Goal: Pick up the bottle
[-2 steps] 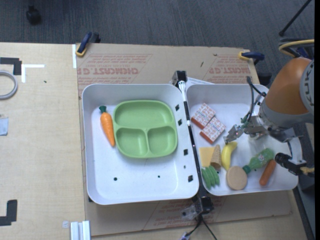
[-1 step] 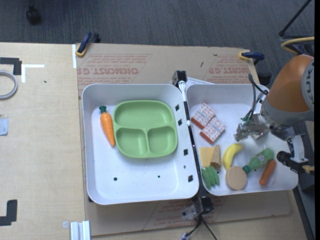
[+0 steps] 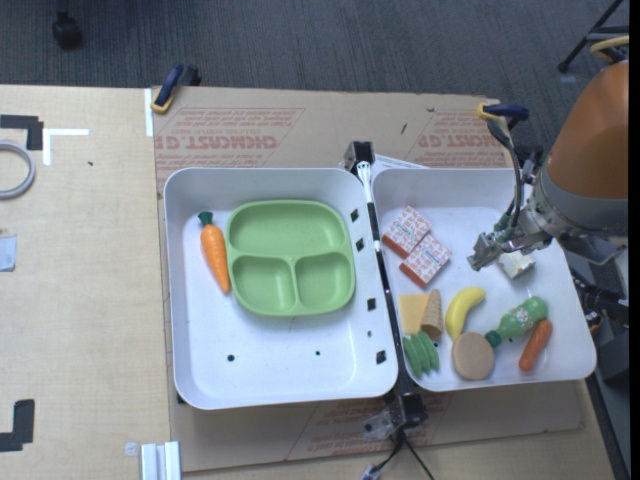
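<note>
A small green bottle (image 3: 520,320) lies on its side in the right bin (image 3: 470,193), near the front right, between a round tan cookie and an orange carrot. My gripper (image 3: 493,251) hangs over the right bin's right half, above and a little left of the bottle, apart from it. A small white piece (image 3: 517,264) sits just beside the fingertips; whether it is between them is unclear.
The right bin also holds two red-and-white boxes (image 3: 416,244), a cheese wedge (image 3: 419,313), a banana (image 3: 462,309), a green leafy piece (image 3: 421,352), a cookie (image 3: 473,356) and a carrot (image 3: 535,345). The left bin (image 3: 190,298) holds a green divided plate (image 3: 291,258) and a carrot (image 3: 215,253).
</note>
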